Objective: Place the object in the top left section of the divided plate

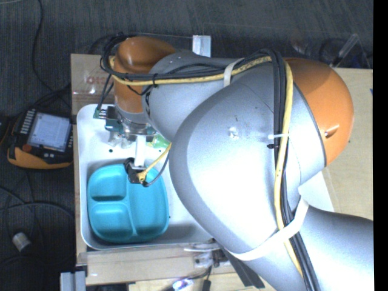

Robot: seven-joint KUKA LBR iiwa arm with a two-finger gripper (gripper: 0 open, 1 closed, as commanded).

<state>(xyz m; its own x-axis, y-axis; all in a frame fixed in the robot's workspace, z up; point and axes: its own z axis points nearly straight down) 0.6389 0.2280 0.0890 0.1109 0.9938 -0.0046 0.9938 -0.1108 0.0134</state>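
Note:
The turquoise divided plate (124, 206) lies in the near part of the left white bin (83, 162). It has two small sections on its left and one larger section on its right, and nothing shows in them. My gripper (123, 136) hangs below the orange wrist band, just beyond the plate's far edge, over the bin's far-left corner. The wrist hides its tips. A small green thing (160, 142) peeks out beside the gripper, under the arm; I cannot tell what it is or whether it is held.
The arm's big grey and orange body (254, 150) covers the right side of the bench and the second bin. A hand-held control unit (43, 135) lies on the dark floor to the left of the bench.

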